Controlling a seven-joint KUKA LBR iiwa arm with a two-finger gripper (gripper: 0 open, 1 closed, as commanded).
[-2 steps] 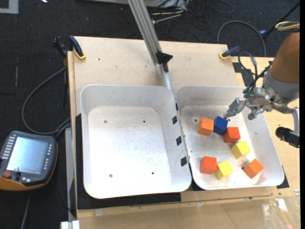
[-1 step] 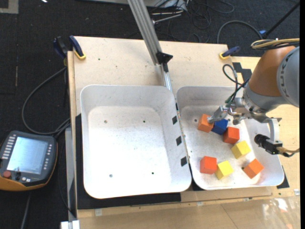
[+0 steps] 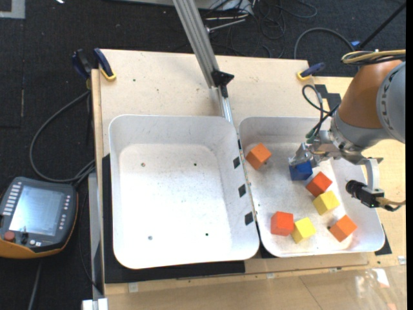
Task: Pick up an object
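1. Camera view from above: two shallow white bins side by side, the left bin (image 3: 129,173) and the right bin (image 3: 271,173).
2. The right bin holds an orange cube (image 3: 259,155), a blue cube (image 3: 301,170), a red-orange cube (image 3: 319,184), two yellow cubes (image 3: 326,203) (image 3: 303,229), a red cube (image 3: 282,223) and another orange cube (image 3: 343,227).
3. The grey arm (image 3: 368,108) reaches in from the right; its gripper (image 3: 303,157) sits right at the blue cube, possibly touching it. I cannot tell its grip state.

Seven small cubes lie in the right-hand bin (image 3: 361,241): an orange cube (image 3: 259,155) near its left wall, a blue cube (image 3: 300,170) beside it to the right, and a red-orange cube (image 3: 318,184) touching a yellow cube (image 3: 326,203). Along the near side sit a red cube (image 3: 282,223) against a second yellow cube (image 3: 303,229), and another orange cube (image 3: 343,228) toward the right corner.
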